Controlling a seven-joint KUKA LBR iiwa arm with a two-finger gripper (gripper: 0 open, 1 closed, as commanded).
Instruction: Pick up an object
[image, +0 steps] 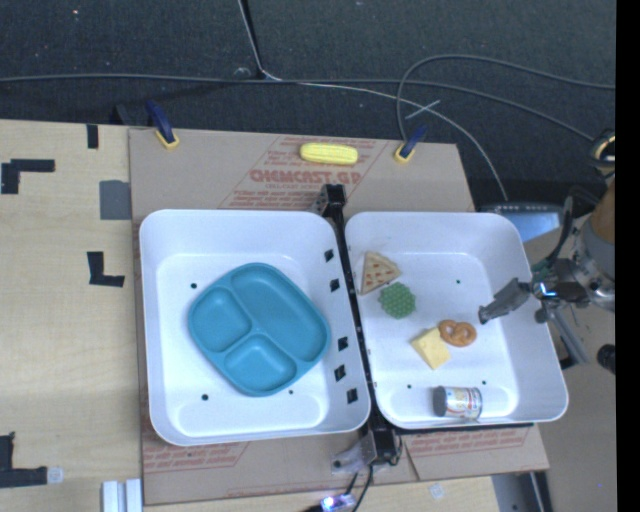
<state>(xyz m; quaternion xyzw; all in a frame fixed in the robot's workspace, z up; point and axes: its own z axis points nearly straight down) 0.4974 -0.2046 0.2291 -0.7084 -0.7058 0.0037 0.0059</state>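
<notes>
1. Pretzel (458, 333) was the likeliest object to pick, being the piece nearest the pincer (497, 304); it lay on the floor of the right bin (500, 235), a little left of and below the dark fingertip.
2. The pincer hung at the right bin's right side, above the floor and near the rim, pointing left into the bin. Whether it was open or closed could not be told, and nothing showed in its hold.
3. Judged from its looks, the pretzel was a small toy piece: light, stiff enough not to crush, flat and low, with holes. A hold across its outer edges from above seemed the best choice; being so low, it could slip away from a shallow pinch.
4. Just beside the pretzel, on its left and about touching it, lay a yellow cheese wedge (431, 349), which left little room on that side.
5. Further left were a green round piece (397, 299) and a waffle-like triangle (378, 271), near the divider.
6. A small can (458, 402) lay on its side by the front wall; round and smooth, it would probably roll.
7. The left bin (165, 235) held a blue divided plate (258, 327), well apart from the pincer.
8. On the counter behind the bins lay a yellow corn cob (328, 154).
</notes>
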